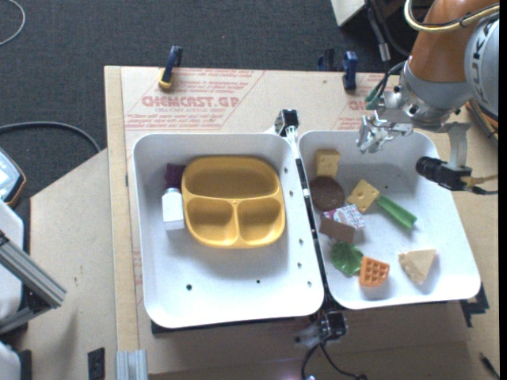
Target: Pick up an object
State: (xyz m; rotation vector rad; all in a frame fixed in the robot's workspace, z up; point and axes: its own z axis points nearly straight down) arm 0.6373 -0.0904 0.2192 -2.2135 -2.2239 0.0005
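Your robot's hand point(374, 139) hangs over the far edge of the right bin point(455, 220), reaching in from the right. Its metal fingers point down, but they are small and blurred, so you cannot tell how far apart they are, and nothing is seen between them.

The loose objects lie nearer to you than the hand, inside that right bin. Just below and left of the hand sits a tan cracker square point(327, 163). Beneath that is a round brown cookie point(325, 191), with a yellow cheese wedge point(364, 195) just beside it, almost straight below the hand. A green stick point(395, 211) lies slanted to the right of the cheese. Further toward you are a brown and pink wrapped piece point(341, 223), a green leaf shape point(346, 257), an orange waffle point(374, 273) and a pale bread wedge point(417, 264).

Well to the left of the hand, the left bin point(150, 275) holds a yellow divided plate point(234, 200), with a small white bottle point(173, 208) touching its left side and a dark purple item point(175, 172) just behind that. Both bins rest on a tabletop point(214, 101) covered with printed brown paper.
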